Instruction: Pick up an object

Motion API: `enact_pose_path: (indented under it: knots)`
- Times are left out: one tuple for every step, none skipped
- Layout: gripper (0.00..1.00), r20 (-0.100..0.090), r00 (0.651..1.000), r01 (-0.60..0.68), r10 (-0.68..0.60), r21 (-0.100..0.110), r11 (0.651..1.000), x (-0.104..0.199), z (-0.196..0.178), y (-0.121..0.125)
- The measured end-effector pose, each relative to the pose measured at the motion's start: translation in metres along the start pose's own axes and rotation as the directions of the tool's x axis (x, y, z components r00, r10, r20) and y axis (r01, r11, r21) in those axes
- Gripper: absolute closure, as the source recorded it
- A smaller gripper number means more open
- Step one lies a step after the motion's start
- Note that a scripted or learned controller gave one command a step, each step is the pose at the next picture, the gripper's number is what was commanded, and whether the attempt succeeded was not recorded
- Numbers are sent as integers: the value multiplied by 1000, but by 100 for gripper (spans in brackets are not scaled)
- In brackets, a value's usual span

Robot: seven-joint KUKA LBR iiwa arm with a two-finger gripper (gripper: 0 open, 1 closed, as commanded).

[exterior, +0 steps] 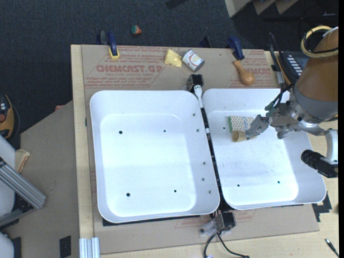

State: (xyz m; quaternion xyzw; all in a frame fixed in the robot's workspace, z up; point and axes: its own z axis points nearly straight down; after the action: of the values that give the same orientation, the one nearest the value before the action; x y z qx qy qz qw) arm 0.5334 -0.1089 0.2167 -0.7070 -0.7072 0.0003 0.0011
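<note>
The fingers (pixel 257 129) reach in from the right, low over the right bin (pixel 269 190), with their tips at the right edge of a small cluster of objects. Whether they are apart or together I cannot tell; the tips merge into a dark grey shape. Nothing can be seen between them.

Just left of the tips lies a small flat packet (pixel 238 123) with a green stripe down its left edge and a speckled pale face. Touching its lower left corner is a little brown block (pixel 235 136). Both rest on the floor of the right bin, in its upper half, near the divide between the bins.

Behind the fingers the grey wrist widens into the arm (pixel 318 85), with its orange band above, over the bin's right rim.

The left bin (pixel 150 155) sits just beside, its rim touching the right one.

On the surface (pixel 140 69) beyond the bins lie a yellow wedge (pixel 173 58), a small white box (pixel 193 60) just beside it, and a brown wooden piece with a round end (pixel 243 73). Blue clamps (pixel 113 44) grip the far edge.
</note>
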Motion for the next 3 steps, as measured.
enact_pose_path:
  knots:
    - [0, 1, 1000, 1, -1, -8, 1000, -29, 135, 69]
    - [100, 2, 1000, -1, 1, -5, 1000, -28, 121, 65]
    - [100, -3, 1000, 9, -9, -2, 1000, 87, 27, 2]
